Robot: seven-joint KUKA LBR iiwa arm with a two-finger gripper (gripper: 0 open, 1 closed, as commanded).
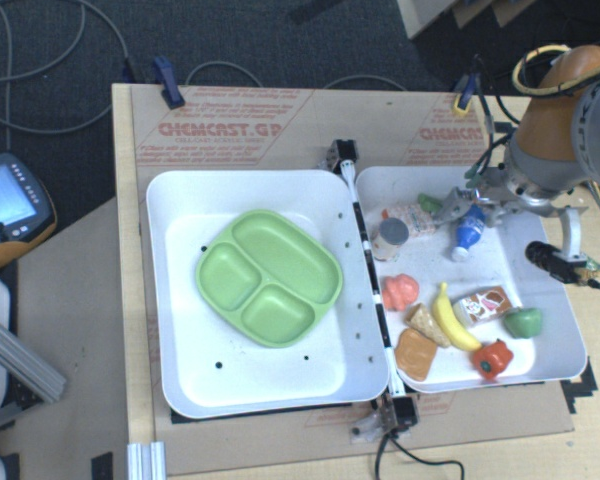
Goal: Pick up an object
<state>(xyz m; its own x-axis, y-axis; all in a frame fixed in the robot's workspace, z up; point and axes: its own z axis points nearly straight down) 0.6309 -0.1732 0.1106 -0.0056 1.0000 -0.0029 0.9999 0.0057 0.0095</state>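
Near edge, right bin: a red toy pepper (492,359) sits closest to us, with an orange-brown bread-like piece (416,353) to its left by the divider.
Just behind: a green rounded toy (523,321) by the right wall, a small printed packet (482,305) beside it, and a yellow banana (453,317) lying at a slant, touching a tan wedge (424,320).
Mid bin: a pink lump (401,290), alone near the divider.
Left bin: the left bin (170,298) carries a green divided plate (269,276), three compartments, turned at an angle, roughly central.
Further back, right bin: a grey-topped cup shape (390,234) near the divider, and a pale printed wrapper (416,216) just behind it.
Task's thing: the blue-and-white bottle (468,232), tilted, in the far half of the right bin (570,353), right under the claw.
Claw: the gripper (467,211) is down over the bottle's upper end, a finger on either side of it; whether they are pinching or merely straddling it, I can't tell from here.
Arm: the orange band (570,88) and grey wrist lean in from the right, over the bin's far corner.
Far edge: blue clamps (166,80) on the board; a handheld screen (10,203) off to the left.
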